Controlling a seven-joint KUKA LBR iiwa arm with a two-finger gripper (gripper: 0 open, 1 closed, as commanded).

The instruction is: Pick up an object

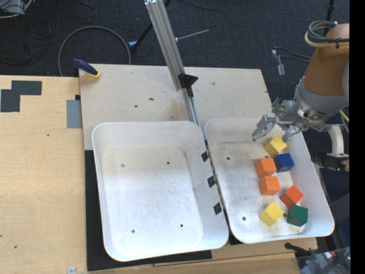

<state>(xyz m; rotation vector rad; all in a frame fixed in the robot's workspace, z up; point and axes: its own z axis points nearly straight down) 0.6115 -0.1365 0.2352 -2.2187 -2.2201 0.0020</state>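
The gripper (276, 131) hung over the far end of the right bin (234, 170), fingers spread apart with nothing between them. A yellow block (276, 146) lay just below it. Close by in the same bin lay two orange blocks (266, 166), a blue block (284, 162), a green block (297, 215).

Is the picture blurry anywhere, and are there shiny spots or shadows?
In the camera view the blocks look sharp, like the blue block; the gripper is slightly soft; the right bin shows no strong glare, and the blocks cast faint shadows.
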